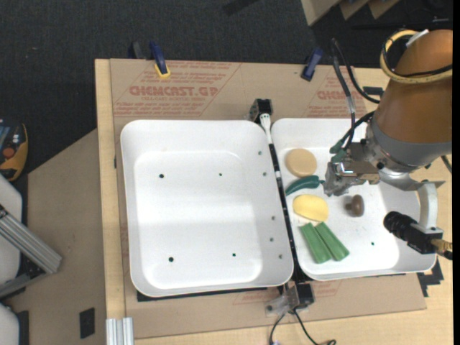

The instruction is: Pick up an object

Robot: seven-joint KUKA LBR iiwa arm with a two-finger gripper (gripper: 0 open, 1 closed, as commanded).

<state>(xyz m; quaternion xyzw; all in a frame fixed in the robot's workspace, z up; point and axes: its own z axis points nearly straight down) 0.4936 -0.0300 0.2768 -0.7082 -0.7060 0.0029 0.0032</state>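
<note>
**Gripper lowered into the right bin among small objects**

The right bin (402, 261) is taken as the landmark. Inside it, near its left wall, a round tan object (301, 162) is seen toward the far end. Just in front of that lies a curved teal-green piece (302, 185), and nearer still a yellow lump (310, 208) is found, touching or almost touching the teal piece. At the near end, two green sticks (323, 241) are laid side by side — their far ends meet the yellow lump. A small dark brown object (354, 205) sits toward the middle of the bin floor, apart from the others.

The gripper (339, 185) is positioned over the bin's middle, between the teal-green piece and the dark brown object; nothing is seen held by it, and its state cannot be told from this angle. The arm (417, 92) — grey with an orange band — is extended in above the bin's far right part.

The left bin (136, 214) is set against the right bin's left wall.
</note>
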